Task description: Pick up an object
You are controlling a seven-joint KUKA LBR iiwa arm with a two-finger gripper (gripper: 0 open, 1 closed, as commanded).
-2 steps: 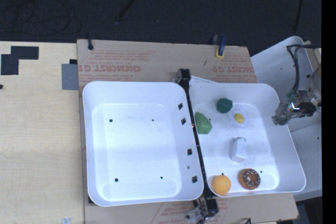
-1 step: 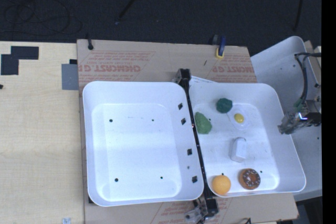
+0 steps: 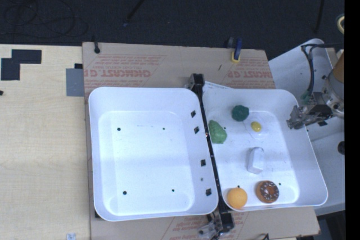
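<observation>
1. Two shallow white plastic bins sit side by side on a sheet of brown printed cardboard [image 3: 169, 67], which lies on a pale wooden bench [image 3: 39, 137].
2. The left bin [image 3: 94, 121] shows bare white floor with a few small dark dots.
3. The right bin [image 3: 301, 137] holds six items.
4. A dark green rounded lump [image 3: 240, 113] lies near the far wall, with a small yellow ball [image 3: 256, 127] just beside it toward the near side.
5. A lighter green crumpled piece [image 3: 217, 132] rests against the divider between the bins.
6. A pale grey blocky object [image 3: 255, 160] lies around mid-floor.
7. An orange ball [image 3: 237, 198] and a brown sprinkled doughnut-shaped toy [image 3: 268, 191] sit near each other along the near wall.
8. The arm's metal two-finger gripper [image 3: 297, 119] hovers at the right bin's far right rim, apart from every item, with nothing visibly between its fingers; how wide it stands cannot be made out.
9. A blue and yellow clamp [image 3: 236, 50] grips the cardboard's far edge.
</observation>
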